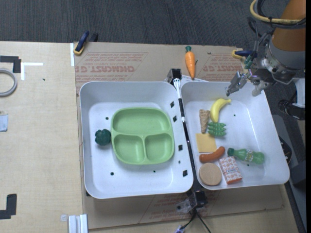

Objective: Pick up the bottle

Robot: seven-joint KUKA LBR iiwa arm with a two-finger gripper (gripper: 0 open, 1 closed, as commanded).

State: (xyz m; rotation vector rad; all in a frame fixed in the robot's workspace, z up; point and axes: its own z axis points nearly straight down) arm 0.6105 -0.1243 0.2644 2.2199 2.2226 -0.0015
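You cannot tell from this view how far the fingers (233, 88) are open: they show as a small grey shape over the far rim of the right bin (274, 125), and the slant hides the gap between them. Nothing is seen between them. The gripper (236, 86) hangs at the upper edge of that bin, near its far corner, and the arm (286, 28) comes in from the right with its orange band high in the corner of the view.

The bottle (247, 155) you want is green and lies on its side in the right bin, near the right wall and toward the near end. It is well apart from the gripper. Just beside it, on its left, you see a red and white box (230, 170), and next to that a round tan disc (210, 174). A sausage (212, 155) lies above the disc, then a yellow square slice (206, 142), a green pea pod (216, 128) and a wedge-shaped piece (204, 121). The banana (218, 108) lies closest to the gripper, a little below it.

In the left bin (90, 144) a green divided plate (143, 136) sits in the middle, with a piece of broccoli (102, 137) touching its left edge. A carrot (190, 62) lies on the cardboard (116, 64) behind the bins.
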